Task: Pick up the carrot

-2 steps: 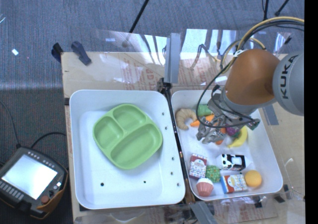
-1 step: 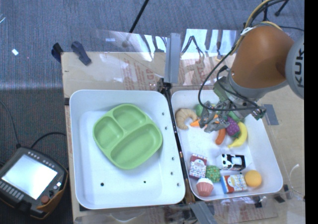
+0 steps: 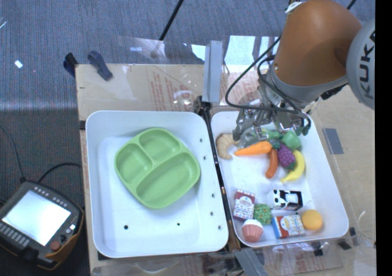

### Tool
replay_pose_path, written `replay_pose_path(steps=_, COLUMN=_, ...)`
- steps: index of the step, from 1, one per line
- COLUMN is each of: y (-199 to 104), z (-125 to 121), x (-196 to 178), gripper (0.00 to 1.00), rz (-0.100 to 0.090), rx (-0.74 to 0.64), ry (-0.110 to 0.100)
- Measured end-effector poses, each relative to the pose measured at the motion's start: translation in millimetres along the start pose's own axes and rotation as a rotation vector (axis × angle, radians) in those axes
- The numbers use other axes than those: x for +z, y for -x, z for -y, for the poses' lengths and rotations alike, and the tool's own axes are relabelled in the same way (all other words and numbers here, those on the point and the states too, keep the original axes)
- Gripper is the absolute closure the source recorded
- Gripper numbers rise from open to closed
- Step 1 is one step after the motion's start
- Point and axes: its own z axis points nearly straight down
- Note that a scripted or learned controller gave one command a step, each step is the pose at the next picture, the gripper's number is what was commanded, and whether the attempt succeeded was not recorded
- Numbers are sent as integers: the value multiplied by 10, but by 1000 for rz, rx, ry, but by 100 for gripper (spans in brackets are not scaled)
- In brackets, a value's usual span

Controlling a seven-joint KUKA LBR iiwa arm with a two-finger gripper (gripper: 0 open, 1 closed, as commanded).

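Camera view, left bin: you see a shallow white bin [image 3: 98,207] on the left side of the bench [image 3: 141,88]. It holds one green divided plate [image 3: 157,167], lying flat and turned at an angle.
Camera view, right bin: the second white bin [image 3: 327,189] sits just beside the first and carries the toy food.
Carrot: the carrot [image 3: 253,149] lies in the far half of the right bin, pointed end to the left, leafy end to the right under the tool.
Around the carrot: a pale croissant [image 3: 225,145] lies just left of its tip. A second, smaller orange piece [image 3: 271,163] lies just nearer than it. Purple grapes [image 3: 286,156] and a banana [image 3: 295,168] lie to the right, with a green item [image 3: 291,141] just beyond them.
Near end of the right bin: you find a red carton [image 3: 244,204], a green knobbly ball [image 3: 263,213], a cupcake [image 3: 252,230], a black and white carton [image 3: 286,199], a flat red and white box [image 3: 288,226] and an orange [image 3: 312,220].
Arm: it reaches in from the right, its orange band [image 3: 318,36] over the far right corner of the right bin, wrist pointing down.
Tool: the tool [image 3: 264,123] hangs low at the far end of the right bin, right above the carrot's leafy end. You cannot tell from this slant whether it is spread or pressed together, nor whether it touches the carrot.
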Motion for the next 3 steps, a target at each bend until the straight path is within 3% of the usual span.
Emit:
replay_pose_path(steps=1, y=-800, z=663, x=1220, gripper=100, rz=-21, rx=-86, ry=5)
replay_pose_path(steps=2, y=283, z=1044, x=1896, gripper=100, rz=-9, rx=126, ry=2)
replay_pose_path(steps=3, y=341, z=1018, x=1534, gripper=100, rz=-1, rx=-140, ry=0)
